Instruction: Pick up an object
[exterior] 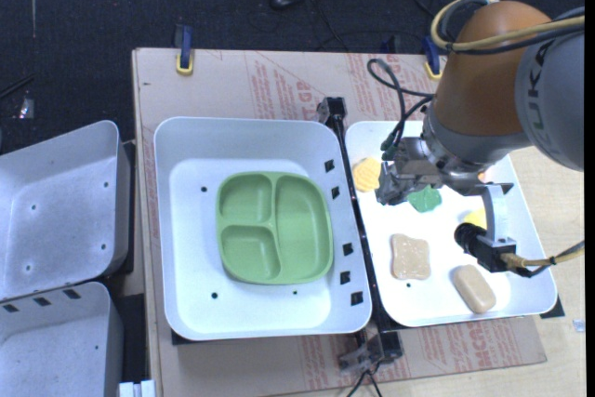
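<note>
The arm comes in from the right & hangs over the right bin [530, 297]; the gripper [402, 186] is low, near the top left part of that bin; it looks dark & bunched up from here, so I can't tell what it's doing at the tip.

Things in the right bin: a yellow ridged piece [367, 173] just to the left of the gripper, close by the bin's left wall; a green piece [426, 199] just to the right & a bit below the gripper, partly hidden under the arm; a tan flat piece [410, 257] lower down, well apart from the gripper; a tan oval piece [474, 288] near the bottom right corner, lying slanted, its long side running from top left to bottom right.

The left bin [177, 200] has a green tray [275, 228] w/ three parts in it.

My guess: the yellow & green pieces are the nearest picks, one on each side of the gripper; nothing looks lifted yet; a small slide left or right, then down, would be needed.
</note>
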`<state>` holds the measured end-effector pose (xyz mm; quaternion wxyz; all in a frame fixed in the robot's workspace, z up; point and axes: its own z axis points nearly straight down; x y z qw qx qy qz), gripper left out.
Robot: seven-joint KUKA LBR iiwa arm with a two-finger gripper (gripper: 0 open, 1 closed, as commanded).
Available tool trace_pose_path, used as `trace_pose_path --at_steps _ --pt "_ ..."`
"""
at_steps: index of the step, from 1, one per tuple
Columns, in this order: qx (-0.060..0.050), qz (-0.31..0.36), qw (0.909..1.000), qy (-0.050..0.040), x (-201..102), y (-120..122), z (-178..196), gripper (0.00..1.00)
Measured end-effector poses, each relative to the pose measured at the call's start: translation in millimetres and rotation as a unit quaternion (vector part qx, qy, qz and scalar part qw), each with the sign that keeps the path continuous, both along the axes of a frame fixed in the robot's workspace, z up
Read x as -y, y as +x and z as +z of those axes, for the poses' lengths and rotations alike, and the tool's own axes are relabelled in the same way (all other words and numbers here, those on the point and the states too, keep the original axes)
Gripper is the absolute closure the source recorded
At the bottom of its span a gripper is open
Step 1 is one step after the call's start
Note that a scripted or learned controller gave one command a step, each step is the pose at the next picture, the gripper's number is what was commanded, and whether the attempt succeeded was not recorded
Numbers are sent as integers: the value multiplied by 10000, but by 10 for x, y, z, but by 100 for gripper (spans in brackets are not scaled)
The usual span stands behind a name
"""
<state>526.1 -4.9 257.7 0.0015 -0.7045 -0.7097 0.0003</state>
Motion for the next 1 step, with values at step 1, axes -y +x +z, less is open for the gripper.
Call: trace_pose_path --at_steps 1 --pt "8 8 10000 2 -609 -25 -11 100"
